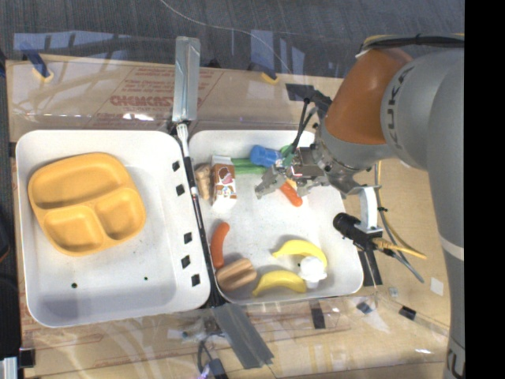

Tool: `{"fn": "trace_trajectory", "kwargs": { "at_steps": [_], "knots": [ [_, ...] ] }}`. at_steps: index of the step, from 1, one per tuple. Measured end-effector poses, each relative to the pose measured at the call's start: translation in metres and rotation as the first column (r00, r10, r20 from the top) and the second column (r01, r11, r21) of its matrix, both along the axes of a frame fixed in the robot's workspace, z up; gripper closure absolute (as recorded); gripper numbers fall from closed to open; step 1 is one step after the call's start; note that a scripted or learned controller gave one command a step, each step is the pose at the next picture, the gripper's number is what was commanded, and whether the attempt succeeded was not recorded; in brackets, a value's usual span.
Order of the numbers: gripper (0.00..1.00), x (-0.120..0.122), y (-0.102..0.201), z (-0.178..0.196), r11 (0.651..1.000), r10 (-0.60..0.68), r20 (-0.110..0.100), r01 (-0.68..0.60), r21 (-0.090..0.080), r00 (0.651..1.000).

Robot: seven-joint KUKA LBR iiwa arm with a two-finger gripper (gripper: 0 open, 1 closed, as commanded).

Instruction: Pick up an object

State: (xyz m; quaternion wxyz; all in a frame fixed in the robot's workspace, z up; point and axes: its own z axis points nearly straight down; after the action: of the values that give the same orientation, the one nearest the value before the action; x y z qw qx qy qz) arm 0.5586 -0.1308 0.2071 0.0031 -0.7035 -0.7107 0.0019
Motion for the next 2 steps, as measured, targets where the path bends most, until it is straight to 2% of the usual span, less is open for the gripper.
{"fn": "trace_trajectory", "kwargs": {
  "at_steps": [1, 2],
  "knots": [
    [0.0, 0.003, 0.023, -0.099, 0.999, 0.054, -0.008, -0.054, 0.001, 0.999],
    [0.0, 0.02, 0.005, -0.117, 0.996, 0.087, 0.004, -0.087, -0.001, 0.996]
  ]
}}
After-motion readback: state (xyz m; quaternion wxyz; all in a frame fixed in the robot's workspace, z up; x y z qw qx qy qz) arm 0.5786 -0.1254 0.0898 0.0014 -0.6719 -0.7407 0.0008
